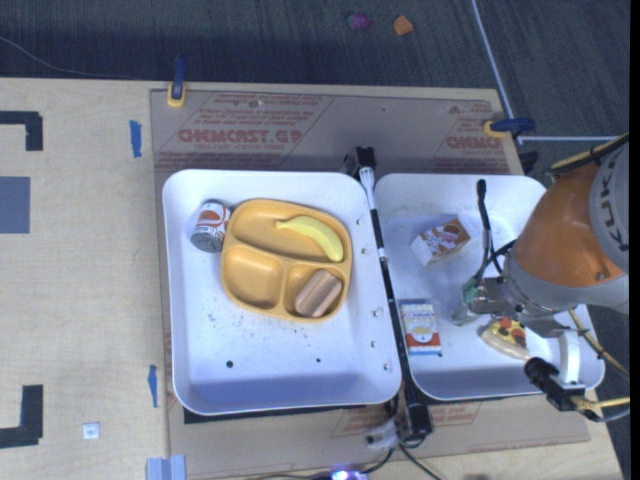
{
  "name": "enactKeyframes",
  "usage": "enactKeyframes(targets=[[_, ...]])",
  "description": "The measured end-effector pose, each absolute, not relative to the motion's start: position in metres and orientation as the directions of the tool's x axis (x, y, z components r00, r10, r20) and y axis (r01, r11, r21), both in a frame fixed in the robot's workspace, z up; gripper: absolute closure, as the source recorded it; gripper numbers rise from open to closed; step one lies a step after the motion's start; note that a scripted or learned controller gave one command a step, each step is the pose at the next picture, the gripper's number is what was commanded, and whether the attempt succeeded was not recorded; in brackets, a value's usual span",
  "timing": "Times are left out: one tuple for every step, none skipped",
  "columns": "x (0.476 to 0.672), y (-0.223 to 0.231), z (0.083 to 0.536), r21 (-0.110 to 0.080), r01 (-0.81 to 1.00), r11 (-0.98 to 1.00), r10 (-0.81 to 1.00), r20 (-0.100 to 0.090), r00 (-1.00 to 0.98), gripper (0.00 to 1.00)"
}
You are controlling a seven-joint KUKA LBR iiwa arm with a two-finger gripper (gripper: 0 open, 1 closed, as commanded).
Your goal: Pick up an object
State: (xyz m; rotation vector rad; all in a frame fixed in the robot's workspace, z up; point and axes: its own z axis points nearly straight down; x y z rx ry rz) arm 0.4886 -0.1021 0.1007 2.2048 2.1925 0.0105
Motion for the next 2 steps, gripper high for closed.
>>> enactKeyframes(targets=[[0.488,-0.102,0.101,0.027,1.000,-0.005,1.000,-0.018,0.005,0.00],[0.490,-0.102,0.111,0.031,0.999,-0.005,1.000,-0.019,0.006,1.00]])
